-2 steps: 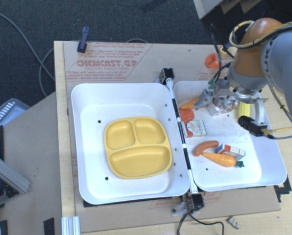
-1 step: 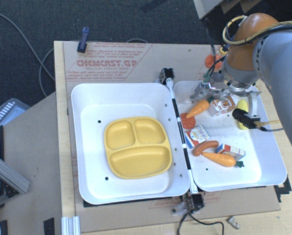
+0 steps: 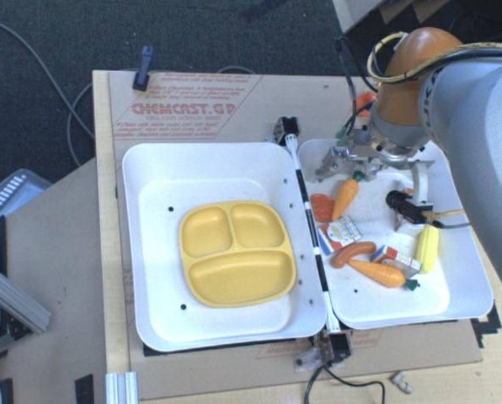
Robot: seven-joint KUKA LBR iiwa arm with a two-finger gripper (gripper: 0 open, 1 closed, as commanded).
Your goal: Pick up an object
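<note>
My gripper point(image 3: 349, 163) hangs low over the far left part of the right bin point(image 3: 461, 297). Just below it an orange carrot point(image 3: 344, 198) lies at a slant, its upper end close to the gripper; whether they touch is unclear. A red piece point(image 3: 320, 207) sits beside the carrot against the bin's left wall. Nearer the front lie a brown sausage point(image 3: 353, 253), a second carrot point(image 3: 378, 273), a yellow corn cob point(image 3: 426, 247), a small printed packet point(image 3: 344, 229) and a red and white box point(image 3: 400, 261).
The left bin point(image 3: 146, 183) holds a yellow divided plate point(image 3: 235, 252). A black clip point(image 3: 288, 128) sits at the far end of the wall between the bins. The grey arm with its orange band point(image 3: 411, 57) covers the right bin's far right corner.
</note>
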